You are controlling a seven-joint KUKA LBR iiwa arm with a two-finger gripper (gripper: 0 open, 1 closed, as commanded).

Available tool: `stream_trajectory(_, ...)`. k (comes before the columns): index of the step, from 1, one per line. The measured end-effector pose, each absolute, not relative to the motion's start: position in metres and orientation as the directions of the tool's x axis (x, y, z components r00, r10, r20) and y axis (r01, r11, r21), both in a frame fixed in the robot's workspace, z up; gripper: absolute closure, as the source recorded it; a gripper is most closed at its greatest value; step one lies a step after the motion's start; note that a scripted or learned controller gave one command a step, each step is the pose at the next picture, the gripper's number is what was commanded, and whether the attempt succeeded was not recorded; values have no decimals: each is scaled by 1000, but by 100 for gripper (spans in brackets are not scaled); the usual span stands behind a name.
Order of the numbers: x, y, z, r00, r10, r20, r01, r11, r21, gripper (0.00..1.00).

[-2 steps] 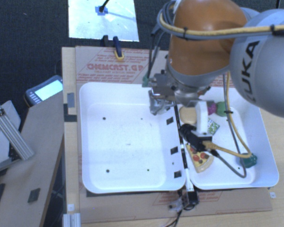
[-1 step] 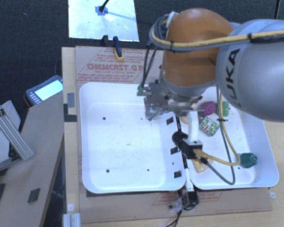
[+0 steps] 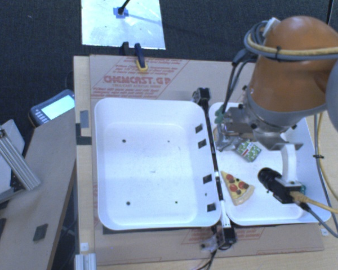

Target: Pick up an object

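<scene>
pickup is not done yet, as far as you can see. nothing is up in the air, and nothing shows in the grip of the gripper point(image 3: 231, 133). you cannot tell from here if it is open or closed, because the big arm point(image 3: 296, 55) hides its tip.

you have 2 bins side by side, and the things to pick lie in the right bin point(image 3: 259, 214). 1 is a toy pizza slice point(image 3: 238, 187), flat on the floor near the front, close to the wall next to the left bin point(image 3: 152, 167). the other is a small green, white and red packet point(image 3: 248, 149), just beside the gripper and partly under it. you cannot tell if they touch.

the arm reaches in from the right and bends down over the back half of the right bin. its wrist points down, and the gripper sits low, near the wall between the 2 bins.

my guess is that the grab is what is left: close on 1 thing, most likely the packet, then lift it clear of the bin.
</scene>
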State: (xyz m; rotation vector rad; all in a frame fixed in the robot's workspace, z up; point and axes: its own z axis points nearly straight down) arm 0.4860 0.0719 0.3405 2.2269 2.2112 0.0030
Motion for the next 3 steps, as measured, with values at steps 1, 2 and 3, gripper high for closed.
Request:
stream_trajectory(1, 489, 96, 443, -6, 1000, 3, 1000, 6, 14, 100)
stream_trajectory(2, 516, 119, 537, -6, 1000, 4, 1000, 5, 14, 100)
stream_trajectory(3, 587, 144, 434, -2, 1000, -2, 1000, 2, -5, 100)
